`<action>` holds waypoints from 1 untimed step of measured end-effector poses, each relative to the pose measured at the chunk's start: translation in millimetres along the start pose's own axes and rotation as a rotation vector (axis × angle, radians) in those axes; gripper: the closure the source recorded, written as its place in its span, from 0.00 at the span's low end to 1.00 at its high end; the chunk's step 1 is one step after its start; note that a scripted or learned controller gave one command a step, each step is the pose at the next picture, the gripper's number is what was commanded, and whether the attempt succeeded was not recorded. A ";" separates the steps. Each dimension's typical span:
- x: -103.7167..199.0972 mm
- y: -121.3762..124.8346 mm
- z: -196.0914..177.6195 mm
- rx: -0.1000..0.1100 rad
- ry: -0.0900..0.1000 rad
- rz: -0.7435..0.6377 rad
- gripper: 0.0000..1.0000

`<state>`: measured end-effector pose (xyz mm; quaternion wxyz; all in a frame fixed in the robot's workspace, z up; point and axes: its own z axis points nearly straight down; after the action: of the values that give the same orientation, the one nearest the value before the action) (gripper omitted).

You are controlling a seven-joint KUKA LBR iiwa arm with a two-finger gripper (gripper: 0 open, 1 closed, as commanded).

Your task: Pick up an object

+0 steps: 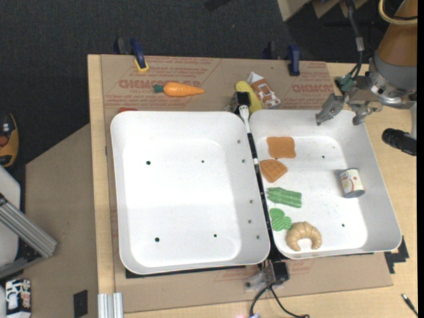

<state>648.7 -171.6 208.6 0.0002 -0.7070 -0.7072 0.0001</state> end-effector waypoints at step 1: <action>46.4 -13.0 102.8 0.009 0.004 -0.003 0.00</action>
<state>635.7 -125.2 105.8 0.0045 -0.7059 -0.7083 0.0019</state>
